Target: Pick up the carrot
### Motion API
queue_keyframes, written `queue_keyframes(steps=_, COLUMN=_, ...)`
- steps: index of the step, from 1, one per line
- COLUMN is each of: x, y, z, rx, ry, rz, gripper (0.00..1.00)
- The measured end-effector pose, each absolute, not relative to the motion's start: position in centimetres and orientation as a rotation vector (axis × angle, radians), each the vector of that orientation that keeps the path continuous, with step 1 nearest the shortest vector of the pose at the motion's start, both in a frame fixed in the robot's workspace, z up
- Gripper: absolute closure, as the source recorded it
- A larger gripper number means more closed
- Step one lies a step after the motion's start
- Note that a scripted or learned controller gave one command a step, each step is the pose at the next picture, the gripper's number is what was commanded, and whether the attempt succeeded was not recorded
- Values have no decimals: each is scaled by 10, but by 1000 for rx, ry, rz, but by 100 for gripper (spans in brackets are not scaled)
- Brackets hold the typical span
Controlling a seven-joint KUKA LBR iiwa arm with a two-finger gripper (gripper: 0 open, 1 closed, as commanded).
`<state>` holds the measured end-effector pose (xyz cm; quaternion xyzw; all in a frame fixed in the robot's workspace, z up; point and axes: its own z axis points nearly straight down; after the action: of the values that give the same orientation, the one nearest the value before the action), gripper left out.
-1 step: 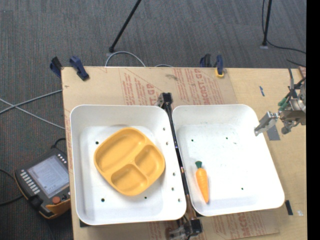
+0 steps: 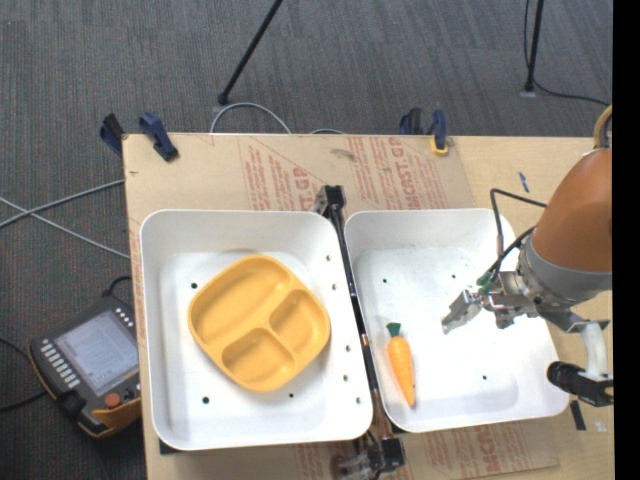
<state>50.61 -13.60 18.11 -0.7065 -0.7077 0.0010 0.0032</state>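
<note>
While my arm reaches in from 3 o'clock, my gripper [image 2: 462,313] hangs over the right bin [image 2: 520,393] — whether it is spread or pressed together I cannot tell at this size. Nothing is seen pinched in it. Carrot [image 2: 401,366] lies flat on that bin's floor at about 7 o'clock from my gripper, near but apart, green top toward 12, tip toward 6. Left bin [image 2: 165,268] holds a yellow divided plate [image 2: 259,321] — well apart from the carrot.
</note>
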Motion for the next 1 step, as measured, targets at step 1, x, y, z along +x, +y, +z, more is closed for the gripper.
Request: queue_keyframes(steps=1, x=518, y=-85, z=94, rx=-2219, ry=-2227, rz=-20, gripper=0)
